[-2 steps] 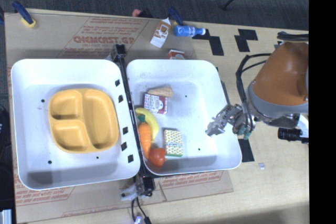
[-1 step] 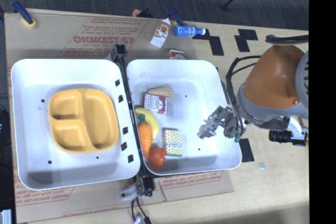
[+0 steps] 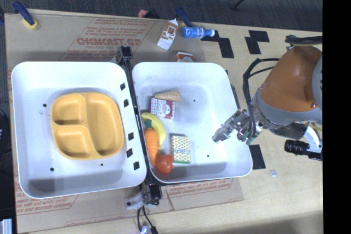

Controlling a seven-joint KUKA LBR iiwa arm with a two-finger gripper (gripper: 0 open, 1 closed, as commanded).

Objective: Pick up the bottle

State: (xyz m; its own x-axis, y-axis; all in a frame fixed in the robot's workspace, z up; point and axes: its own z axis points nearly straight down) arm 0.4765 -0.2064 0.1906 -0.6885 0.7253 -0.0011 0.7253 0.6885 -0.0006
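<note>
Here, my gripper (image 3: 231, 129) hangs over the right side of the right bin (image 3: 219, 76), low above the bare white floor. Nothing sits between its tips, and I cannot tell from this angle whether it is open or closed. My grey wrist and orange band (image 3: 290, 82) run off behind me, over the bench (image 3: 285, 189).

Just to my left in the same bin lies a yellow-patterned box (image 3: 181, 149), touching a red tomato (image 3: 163, 163) at the bin's near corner. A carrot (image 3: 151, 142) and a banana (image 3: 155, 124) lie along the left wall, with a red-and-white carton (image 3: 163, 108) and a tan wedge (image 3: 167, 96) beyond them.

The left bin (image 3: 22, 118) holds 1 yellow plate (image 3: 88, 123) with 3 compartments.

Farthest off, the bottle (image 3: 193, 33), blue with a white band, lies on its side on the bench beyond the right bin's far rim, well apart from me. A small carton (image 3: 168, 35) stands just to its left.
</note>
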